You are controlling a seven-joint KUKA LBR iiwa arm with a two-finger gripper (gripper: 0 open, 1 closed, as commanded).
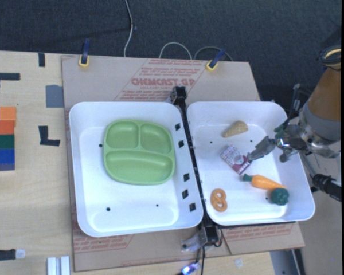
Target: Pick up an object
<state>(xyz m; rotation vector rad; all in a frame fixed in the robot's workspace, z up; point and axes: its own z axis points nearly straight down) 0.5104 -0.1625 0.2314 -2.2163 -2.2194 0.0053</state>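
We reach into the right bin (292, 153) toward its scattered pieces.

Our gripper (257, 152) slants down from the frame's right, its tip just beside the pink packet (234, 158) at the bin's centre; we cannot tell how far it is open, and nothing shows in its hold. The carrot (265, 183) lies just below it, the pretzel (219, 200) lower left, the wedge (235, 129) above. That low angle likely suits a grab at the packet.
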